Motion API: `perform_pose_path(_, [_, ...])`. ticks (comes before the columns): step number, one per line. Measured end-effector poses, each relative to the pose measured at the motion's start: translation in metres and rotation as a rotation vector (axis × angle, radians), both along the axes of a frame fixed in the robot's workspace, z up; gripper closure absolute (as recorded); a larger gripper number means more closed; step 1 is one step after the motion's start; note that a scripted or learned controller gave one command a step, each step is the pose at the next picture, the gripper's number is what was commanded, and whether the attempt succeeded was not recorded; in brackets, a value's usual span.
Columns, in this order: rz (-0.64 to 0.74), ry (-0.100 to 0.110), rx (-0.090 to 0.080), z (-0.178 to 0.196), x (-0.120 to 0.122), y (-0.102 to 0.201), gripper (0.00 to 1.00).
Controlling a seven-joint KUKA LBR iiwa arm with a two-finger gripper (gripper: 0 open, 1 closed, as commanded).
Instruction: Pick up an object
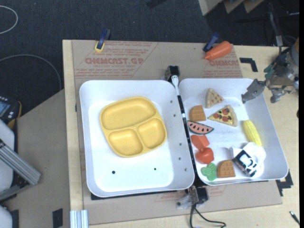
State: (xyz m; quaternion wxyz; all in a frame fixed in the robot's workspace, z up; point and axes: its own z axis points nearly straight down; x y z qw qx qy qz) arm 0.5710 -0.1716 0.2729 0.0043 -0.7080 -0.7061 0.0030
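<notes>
Above right bin [266, 106] far rim: tool [263, 90] spread wide, nothing between.

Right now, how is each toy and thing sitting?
Hand: open, above the right bin's far edge, holding nothing.
Yellow plate: flat in the left bin, right way up.
Pizza slice: lying flat in the right bin.
Corn: lying on its side.
Watermelon slice: lying flat.
</notes>
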Motion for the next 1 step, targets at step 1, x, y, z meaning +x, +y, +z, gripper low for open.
perform_pose_path(1, [0.003, -0.011, -0.003, 0.006, 0.002, 0.0002, 0.0])
